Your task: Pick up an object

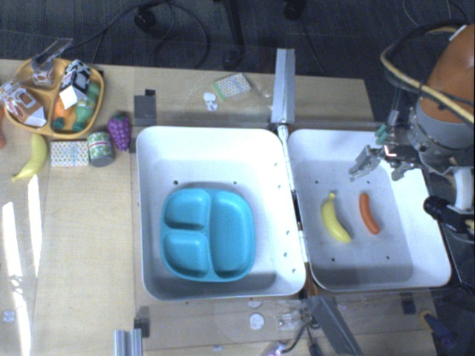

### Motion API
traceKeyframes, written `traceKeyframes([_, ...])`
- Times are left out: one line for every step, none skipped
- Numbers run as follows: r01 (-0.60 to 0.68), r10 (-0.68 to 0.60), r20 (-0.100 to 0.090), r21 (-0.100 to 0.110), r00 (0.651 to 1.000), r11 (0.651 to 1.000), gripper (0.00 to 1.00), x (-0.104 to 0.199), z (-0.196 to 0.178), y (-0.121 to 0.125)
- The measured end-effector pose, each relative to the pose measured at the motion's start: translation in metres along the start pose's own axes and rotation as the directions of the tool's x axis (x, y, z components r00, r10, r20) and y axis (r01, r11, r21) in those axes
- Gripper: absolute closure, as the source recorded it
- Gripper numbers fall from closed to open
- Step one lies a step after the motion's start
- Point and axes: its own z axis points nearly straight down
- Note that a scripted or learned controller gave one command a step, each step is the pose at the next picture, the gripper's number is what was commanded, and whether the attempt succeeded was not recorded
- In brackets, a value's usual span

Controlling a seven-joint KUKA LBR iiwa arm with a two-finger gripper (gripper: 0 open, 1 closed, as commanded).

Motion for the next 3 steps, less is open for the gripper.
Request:
traceKeyframes([0.115,-0.115,0.001,0.0,0.993,0.993,0.0,-0.005,-0.045,0.001])
traceKeyframes([0.23,-0.23,-0.002,0.003,0.973,0.973,0.0,-0.02,0.143,-0.006])
traceKeyframes([0.234,-0.234,-0.002,0.003,0.972,0.972,1.0,-0.019,0.135,-0.004])
